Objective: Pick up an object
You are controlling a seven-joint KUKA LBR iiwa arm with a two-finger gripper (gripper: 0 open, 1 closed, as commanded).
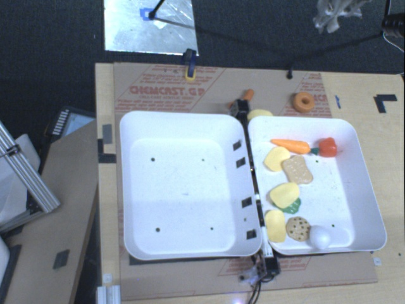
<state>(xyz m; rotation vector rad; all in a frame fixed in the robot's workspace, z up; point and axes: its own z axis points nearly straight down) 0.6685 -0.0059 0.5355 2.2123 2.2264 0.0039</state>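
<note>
The right bin (354,189) holds several toy foods: an orange carrot (290,145), a red tomato (327,147), a pale yellow piece (276,159), a tan cracker (296,169), a yellow fruit with a green leaf (285,196), another yellow piece (275,225), a brown cookie (297,228) and a white egg (319,237). My gripper (336,10) hangs high at the top right, beyond the bench's far edge and well away from the bins. Nothing shows in it.
The left bin (180,182) lies beside the right one. A brown donut (304,102), a yellow piece (259,114) and a small orange item (248,95) lie on the cardboard behind the bins. A shiny square sheet (150,18) sits at the top left.
</note>
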